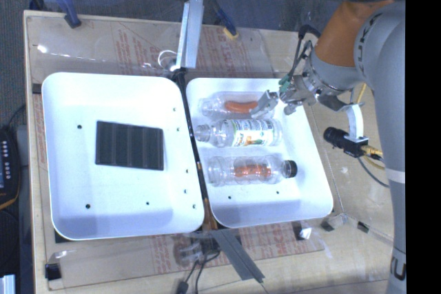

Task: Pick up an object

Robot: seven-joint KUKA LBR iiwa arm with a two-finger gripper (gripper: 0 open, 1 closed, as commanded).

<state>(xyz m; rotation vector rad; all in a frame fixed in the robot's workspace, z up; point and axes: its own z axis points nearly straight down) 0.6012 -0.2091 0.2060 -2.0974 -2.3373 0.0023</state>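
Two shallow white bins sit side by side on the bench. The left bin (62,148) holds a dark ribbed rectangular panel (130,145) lying flat near its middle. The right bin (313,196) holds three clear plastic bottles lying on their sides, roughly parallel, one behind the other. The far bottle (231,106) has something orange inside; the middle bottle (238,133) wears a white and green label; the near bottle (249,170) has a black cap at its right end and reddish contents.

The arm (358,31) reaches in from the right, its orange band above the wrist. The gripper (270,101) hangs low over the far right corner of the right bin, just beside the right end of the far bottle — whether it touches the bottle I cannot tell. Whether the fingers are apart or together I cannot tell either; nothing is visibly between them.
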